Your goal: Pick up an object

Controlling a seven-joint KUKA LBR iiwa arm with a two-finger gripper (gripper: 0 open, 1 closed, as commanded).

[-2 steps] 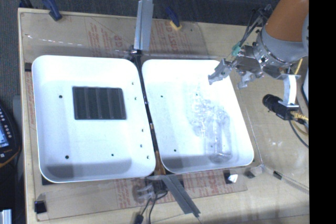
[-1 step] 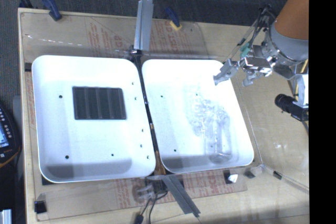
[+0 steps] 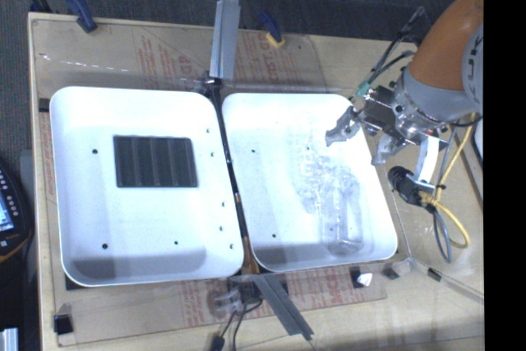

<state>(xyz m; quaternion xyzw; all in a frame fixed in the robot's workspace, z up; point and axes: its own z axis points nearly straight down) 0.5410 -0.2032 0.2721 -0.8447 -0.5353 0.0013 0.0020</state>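
The grey arm with its orange band reaches in over the right rim of the right-hand shallow white bin [image 3: 246,177], and its two-finger gripper [image 3: 359,134] hangs above that bin's upper right corner. One finger points toward the bin's middle and the other sits nearer the right rim, with a clear gap between them, so the jaws stand apart and nothing is seen held.

The thing to be picked is a heap of clear plastic objects [image 3: 327,185] lying right of centre in that bin, with what looks like a clear bottle [image 3: 347,224] stretched toward the lower right corner (its outline is faint against the white floor, so the exact shapes cannot be told). The left-hand shallow white bin [image 3: 74,177] carries a dark ribbed rectangular block [image 3: 155,161] near its centre, well apart from the gripper.

The likely trouble is the clear plastic itself: smooth and rounded, it may slip out as the fingers close, or the fingers may close on nothing. The bottle lies near the right and lower rims, so a descent there risks a finger striking the bin wall. The bin's left half and its upper edge are open, giving room to approach the heap from that side.
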